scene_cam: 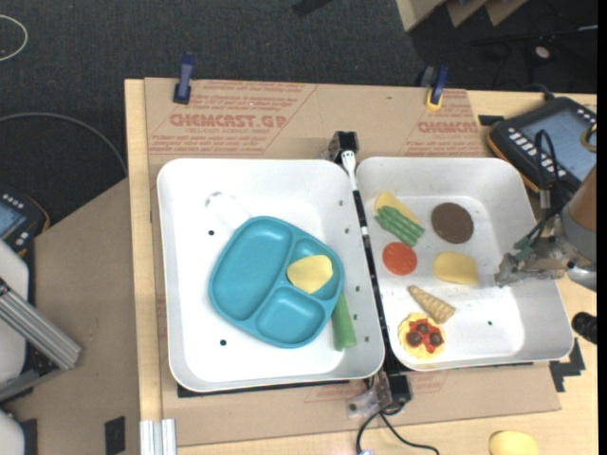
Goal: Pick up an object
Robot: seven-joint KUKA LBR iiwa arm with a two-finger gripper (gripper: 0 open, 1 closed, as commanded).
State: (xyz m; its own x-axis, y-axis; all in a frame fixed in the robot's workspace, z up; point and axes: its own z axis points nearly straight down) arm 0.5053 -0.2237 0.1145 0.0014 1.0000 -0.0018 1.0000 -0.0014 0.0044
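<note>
White bins side by side, gripper [520, 262] at 3 o'clock in right bin [493, 335], fingers slightly apart and holding nothing, yellow piece [456, 268] just beside at its 9 o'clock, blue tray [256, 282] in left bin [190, 254].

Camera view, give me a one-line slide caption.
Gripper low at the right bin's right side, beside toy foods; blue tray in the left bin.

The gripper [517, 262] is dull grey metal with thin, dark fingers. Behind it sits a rounded grey wrist. Above that shows a patch of orange-brown.
</note>
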